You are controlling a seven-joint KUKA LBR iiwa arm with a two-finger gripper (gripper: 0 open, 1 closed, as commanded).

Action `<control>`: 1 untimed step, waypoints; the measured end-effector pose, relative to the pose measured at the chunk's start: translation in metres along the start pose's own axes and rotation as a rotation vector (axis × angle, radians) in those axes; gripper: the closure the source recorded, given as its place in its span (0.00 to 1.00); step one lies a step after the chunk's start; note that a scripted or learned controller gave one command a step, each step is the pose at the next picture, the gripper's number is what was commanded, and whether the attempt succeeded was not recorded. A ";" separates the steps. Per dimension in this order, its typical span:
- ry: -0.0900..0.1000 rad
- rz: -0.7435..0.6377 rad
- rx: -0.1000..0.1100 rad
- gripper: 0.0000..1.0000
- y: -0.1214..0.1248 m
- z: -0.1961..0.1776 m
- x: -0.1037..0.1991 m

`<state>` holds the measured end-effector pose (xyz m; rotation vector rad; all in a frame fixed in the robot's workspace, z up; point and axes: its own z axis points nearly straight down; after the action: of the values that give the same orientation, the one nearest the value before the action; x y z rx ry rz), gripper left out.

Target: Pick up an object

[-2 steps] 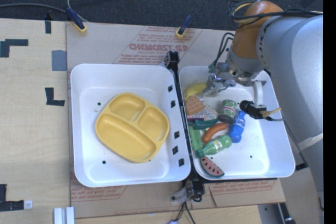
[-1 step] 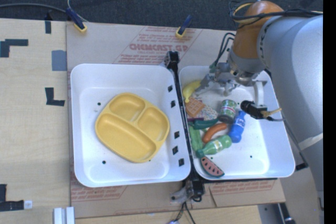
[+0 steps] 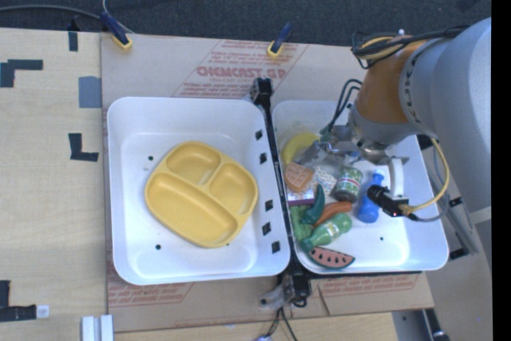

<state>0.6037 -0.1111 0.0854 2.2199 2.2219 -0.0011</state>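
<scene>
Claw (image 3: 345, 149) is hovering over the right bin (image 3: 415, 251), its state impossible to tell. Toy food is lying piled at right-centre; the small can (image 3: 348, 184) beneath looks light, stiff and slippery, best pinched across its sides.

Red print on the cardboard sheet (image 3: 231, 72) under the bins reads roughly "CHEMCAST GP", seen upside down; smaller red lines beside it and along the sheet's near edge are illegible.
</scene>
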 end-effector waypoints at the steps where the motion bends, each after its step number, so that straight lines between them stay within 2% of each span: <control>1: -0.001 0.000 -0.002 1.00 0.001 -0.010 0.000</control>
<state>0.6043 -0.1114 0.0953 2.2185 2.2201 0.0001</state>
